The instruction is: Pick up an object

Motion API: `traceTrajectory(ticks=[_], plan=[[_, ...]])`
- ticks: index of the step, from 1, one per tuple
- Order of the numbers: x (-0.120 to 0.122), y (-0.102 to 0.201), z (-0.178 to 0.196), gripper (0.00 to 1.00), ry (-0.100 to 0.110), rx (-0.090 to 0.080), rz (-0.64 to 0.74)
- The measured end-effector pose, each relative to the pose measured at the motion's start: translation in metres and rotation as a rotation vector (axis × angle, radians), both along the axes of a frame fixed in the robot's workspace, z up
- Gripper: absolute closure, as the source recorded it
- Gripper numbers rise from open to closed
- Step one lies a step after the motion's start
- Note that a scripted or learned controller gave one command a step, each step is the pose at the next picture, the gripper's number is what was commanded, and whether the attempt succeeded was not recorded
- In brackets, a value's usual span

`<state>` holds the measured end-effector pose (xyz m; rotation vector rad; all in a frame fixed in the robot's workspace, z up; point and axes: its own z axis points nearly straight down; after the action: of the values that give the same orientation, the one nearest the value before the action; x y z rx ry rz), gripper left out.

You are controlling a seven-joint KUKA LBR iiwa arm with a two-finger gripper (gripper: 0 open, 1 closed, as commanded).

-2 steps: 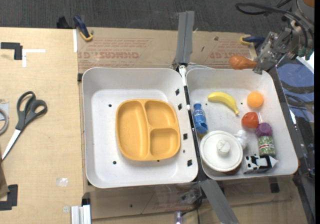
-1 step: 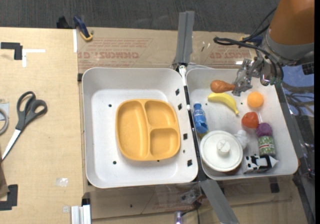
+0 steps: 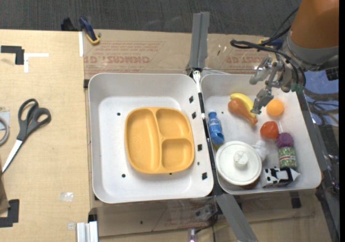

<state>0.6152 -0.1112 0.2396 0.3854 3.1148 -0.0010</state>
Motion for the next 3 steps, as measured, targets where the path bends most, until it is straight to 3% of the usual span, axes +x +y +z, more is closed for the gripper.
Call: traceTrajectory(ticks=[1,2,3], plan=[[0.017,0.002,-0.094,0.00,0.000,0.001,-0.062],[0.019,0.003,-0.145,0.00,-0.002,0.001,-0.117],[0.021,0.003,-0.134,1.00,-0.008,0.000,-0.115]])
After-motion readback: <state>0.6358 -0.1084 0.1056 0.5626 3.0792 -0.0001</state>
